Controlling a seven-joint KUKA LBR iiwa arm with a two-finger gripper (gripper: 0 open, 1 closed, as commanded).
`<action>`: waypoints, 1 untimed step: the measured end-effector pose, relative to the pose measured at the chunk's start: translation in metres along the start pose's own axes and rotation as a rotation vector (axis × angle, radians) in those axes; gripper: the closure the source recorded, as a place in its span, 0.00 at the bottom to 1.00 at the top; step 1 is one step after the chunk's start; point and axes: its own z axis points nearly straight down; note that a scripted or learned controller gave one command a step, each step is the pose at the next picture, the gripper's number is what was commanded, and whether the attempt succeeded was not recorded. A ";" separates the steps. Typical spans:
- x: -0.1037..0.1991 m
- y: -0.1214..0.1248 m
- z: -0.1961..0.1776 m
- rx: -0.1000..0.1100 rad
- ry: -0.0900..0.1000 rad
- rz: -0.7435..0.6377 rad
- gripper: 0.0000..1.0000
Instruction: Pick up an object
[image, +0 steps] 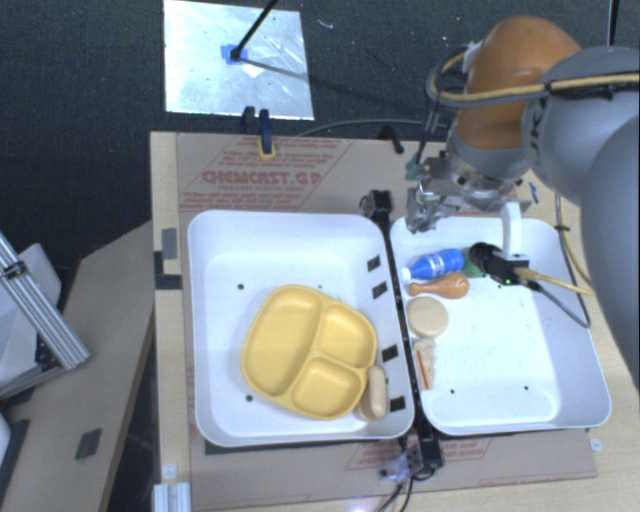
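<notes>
beige roll (376, 392) beside yellow tray (300, 345) | blue bottle (437, 264) just camera-side of gripper (426, 212) | gripper state: cannot tell

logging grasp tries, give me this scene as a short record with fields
left bin: yellow divided plate, tan roll touching its near right edge
right bin: blue bottle, brown drumstick, round tan disc, pale stick
gripper: over right bin's far left corner, beyond the blue bottle
</notes>
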 end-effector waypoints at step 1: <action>0.043 0.003 0.001 -0.002 0.000 0.001 1.00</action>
